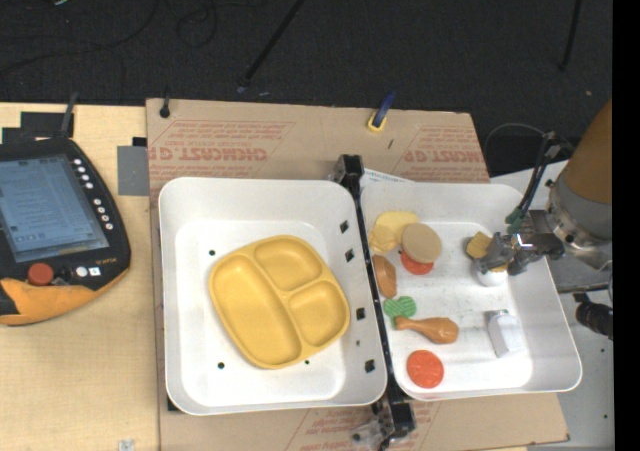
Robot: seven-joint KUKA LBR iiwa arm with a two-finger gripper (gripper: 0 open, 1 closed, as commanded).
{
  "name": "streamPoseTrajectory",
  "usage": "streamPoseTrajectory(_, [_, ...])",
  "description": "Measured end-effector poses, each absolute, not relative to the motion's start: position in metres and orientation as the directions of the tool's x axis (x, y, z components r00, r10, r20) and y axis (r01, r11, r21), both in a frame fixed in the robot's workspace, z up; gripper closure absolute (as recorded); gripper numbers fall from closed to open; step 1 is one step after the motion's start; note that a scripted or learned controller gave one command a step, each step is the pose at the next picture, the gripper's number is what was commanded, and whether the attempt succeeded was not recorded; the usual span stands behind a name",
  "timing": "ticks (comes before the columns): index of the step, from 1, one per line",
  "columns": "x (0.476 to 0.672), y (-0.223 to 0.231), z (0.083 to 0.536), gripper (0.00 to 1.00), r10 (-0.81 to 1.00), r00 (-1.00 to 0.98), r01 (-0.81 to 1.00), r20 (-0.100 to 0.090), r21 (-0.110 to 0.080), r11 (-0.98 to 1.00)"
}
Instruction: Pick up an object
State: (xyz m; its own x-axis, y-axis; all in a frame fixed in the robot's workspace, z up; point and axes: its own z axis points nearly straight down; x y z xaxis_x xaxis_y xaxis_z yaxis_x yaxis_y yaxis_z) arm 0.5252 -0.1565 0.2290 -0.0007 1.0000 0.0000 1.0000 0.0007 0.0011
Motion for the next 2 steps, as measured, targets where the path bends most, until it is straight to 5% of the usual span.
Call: streamPoseTrajectory(2, [0.515,-0.062,0.238,1.00,1.000,-0.004,1.000,0.003,-0.003,0.004])
